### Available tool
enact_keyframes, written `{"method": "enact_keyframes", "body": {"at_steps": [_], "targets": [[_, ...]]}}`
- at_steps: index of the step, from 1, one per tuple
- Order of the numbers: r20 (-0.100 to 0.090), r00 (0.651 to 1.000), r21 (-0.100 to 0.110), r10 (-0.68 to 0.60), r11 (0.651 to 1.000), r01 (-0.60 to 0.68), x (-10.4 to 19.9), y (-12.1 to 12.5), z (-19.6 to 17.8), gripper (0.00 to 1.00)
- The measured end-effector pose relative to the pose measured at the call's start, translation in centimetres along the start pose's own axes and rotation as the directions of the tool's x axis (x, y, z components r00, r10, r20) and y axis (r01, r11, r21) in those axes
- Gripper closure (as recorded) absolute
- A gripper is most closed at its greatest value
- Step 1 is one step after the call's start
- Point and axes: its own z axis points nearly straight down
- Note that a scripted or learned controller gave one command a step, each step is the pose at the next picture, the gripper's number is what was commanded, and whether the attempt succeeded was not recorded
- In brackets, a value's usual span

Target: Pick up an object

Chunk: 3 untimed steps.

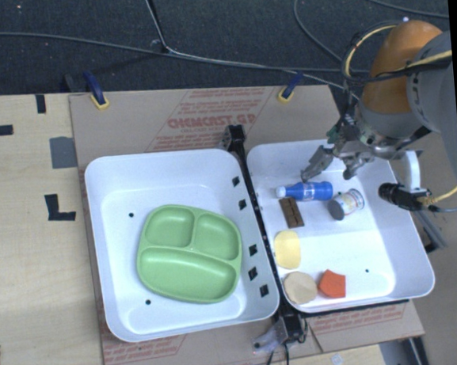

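Note:
The right bin (396, 278) holds a blue bottle (307, 191) with a white cap lying on its side, a small grey can (346, 204), a brown bar (291, 212), a pale yellow piece (288, 248), a tan round piece (300, 287) and an orange-red block (332, 284). My gripper (335, 164) hovers over the back of the right bin, just above the blue bottle and the can, with its fingers spread open and nothing between them.
The left bin (106, 188) holds a green divided plate (189, 253). A black divider (251, 215) runs between the bins. The arm comes in over the right bin's back right corner. Cables cross the dark floor behind the bench.

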Motion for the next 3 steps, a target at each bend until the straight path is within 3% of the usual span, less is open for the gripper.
{"method": "enact_keyframes", "body": {"at_steps": [1, 2, 3], "targets": [[0.0, 1.0, -0.002, -0.001, 1.0, 0.001, -0.1, 0.5, 4.5, 0.0], [0.001, 1.0, -0.007, -0.003, 1.0, 0.003, 0.0, 0.7, 3.1, 1.0], [0.0, 1.0, -0.009, 0.0, 1.0, 0.0, -0.2, 0.0, -1.4, 1.0]]}}
